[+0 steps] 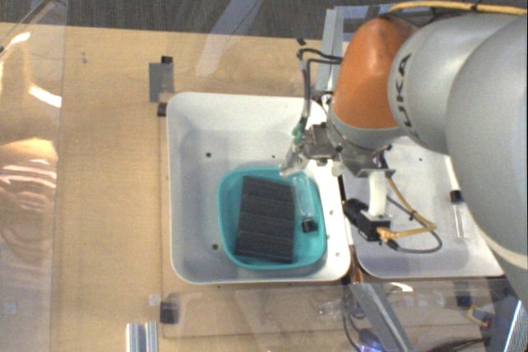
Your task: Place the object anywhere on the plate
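A teal plate (pixel 228 202) lies in the left white bin (pixel 191 177), toward its front right. On the plate rests a black ribbed block (pixel 266 218), lying flat and reaching almost from the back rim to the front rim. My gripper (pixel 299 167) hangs over the plate's back right edge, just above and right of the block's far corner. The grey arm with its orange band comes in from the right and hides the wall between the two bins.
The right white bin (pixel 429 255) lies under the arm, with a small clear thing with a dark tip (pixel 456 206) near its right side. Tan bench surface surrounds the bins, and a glass pane stands on the left.
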`<state>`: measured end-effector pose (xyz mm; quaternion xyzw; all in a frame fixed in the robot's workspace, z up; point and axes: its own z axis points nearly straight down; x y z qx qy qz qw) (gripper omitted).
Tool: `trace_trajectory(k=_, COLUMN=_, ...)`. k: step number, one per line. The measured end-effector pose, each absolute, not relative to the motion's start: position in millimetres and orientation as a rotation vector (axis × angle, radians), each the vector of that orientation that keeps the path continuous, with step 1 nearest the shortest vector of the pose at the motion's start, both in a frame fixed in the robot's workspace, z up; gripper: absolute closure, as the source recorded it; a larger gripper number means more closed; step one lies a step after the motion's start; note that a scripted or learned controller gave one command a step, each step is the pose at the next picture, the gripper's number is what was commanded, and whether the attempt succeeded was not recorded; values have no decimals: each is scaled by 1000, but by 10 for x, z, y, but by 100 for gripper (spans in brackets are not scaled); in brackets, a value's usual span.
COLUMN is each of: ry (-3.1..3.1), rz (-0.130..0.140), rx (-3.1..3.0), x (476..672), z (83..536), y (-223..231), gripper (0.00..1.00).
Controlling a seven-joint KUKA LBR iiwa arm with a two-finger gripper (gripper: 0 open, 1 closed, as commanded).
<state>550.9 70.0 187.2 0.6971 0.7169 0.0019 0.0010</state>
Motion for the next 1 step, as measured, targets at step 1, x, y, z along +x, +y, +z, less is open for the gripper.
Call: trace_trajectory(k=1, ry=2203, rz=9, rx=2232, x=5238, z=2681, y=-140, gripper=0)
